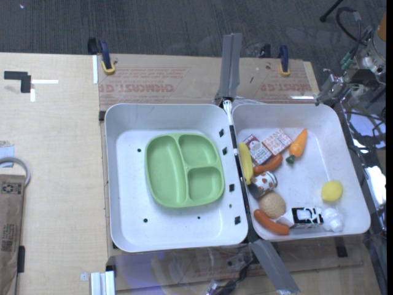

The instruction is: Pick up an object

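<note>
Camera view: gripper [334, 90] hangs beyond the right bin [353, 165]; its opening I cannot tell. Crowded toy carrot [297, 145] and snack boxes [269, 145] risk a missed grasp.

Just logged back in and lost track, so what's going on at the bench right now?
Nothing is being handled yet. The arm sits at the upper right, outside the bins. The right bin holds the toys: a banana, a carrot, a lemon, a hot dog and some small boxes. The left bin holds a green divided plate. Every object lies untouched.
</note>
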### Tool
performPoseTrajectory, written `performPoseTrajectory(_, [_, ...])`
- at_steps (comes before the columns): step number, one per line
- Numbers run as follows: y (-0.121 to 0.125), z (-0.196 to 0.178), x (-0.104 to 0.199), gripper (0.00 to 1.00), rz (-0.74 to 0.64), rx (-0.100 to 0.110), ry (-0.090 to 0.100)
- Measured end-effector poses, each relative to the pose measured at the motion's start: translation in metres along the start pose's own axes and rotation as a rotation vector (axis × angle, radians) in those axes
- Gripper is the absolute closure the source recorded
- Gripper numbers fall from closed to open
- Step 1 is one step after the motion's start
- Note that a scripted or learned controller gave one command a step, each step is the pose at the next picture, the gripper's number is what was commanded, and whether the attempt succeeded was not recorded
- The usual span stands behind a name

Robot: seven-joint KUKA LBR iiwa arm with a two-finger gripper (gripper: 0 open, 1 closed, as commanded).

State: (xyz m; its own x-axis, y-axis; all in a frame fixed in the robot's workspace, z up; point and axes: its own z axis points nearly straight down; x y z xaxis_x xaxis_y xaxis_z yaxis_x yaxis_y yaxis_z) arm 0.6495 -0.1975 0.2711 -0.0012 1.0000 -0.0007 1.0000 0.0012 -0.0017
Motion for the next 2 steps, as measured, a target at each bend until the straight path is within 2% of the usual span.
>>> performPoseTrajectory(1, [-0.001, 0.132, 0.069, 0.00, 0.039, 0.002, 0.001])
performPoseTrajectory(2, [-0.013, 0.164, 0.072, 0.00, 0.122, -0.033, -0.001])
